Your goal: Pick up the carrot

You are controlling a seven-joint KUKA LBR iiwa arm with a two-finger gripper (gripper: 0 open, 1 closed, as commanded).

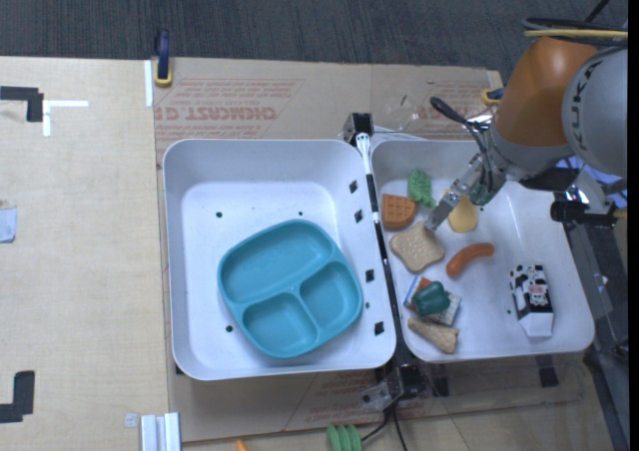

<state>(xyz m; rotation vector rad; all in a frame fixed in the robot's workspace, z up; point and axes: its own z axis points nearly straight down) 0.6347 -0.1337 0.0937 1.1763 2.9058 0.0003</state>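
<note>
An orange, elongated piece that I take for the carrot (469, 257) lies flat in the right bin (569, 334), near its middle. My gripper (437, 220) reaches in from the upper right and hangs low over the bin, above and to the left of the carrot and apart from it. Its tip sits between an orange waffle (397, 210) and a yellow piece (463, 218), just above a bread slice (416, 249). Nothing shows held in it.
The right bin also holds a green leafy piece (419, 186), a green-and-red item (431, 297), a second bread piece (435, 336) and a small milk carton (531, 299). The left bin (190, 269) holds a blue divided plate (290, 287).
</note>
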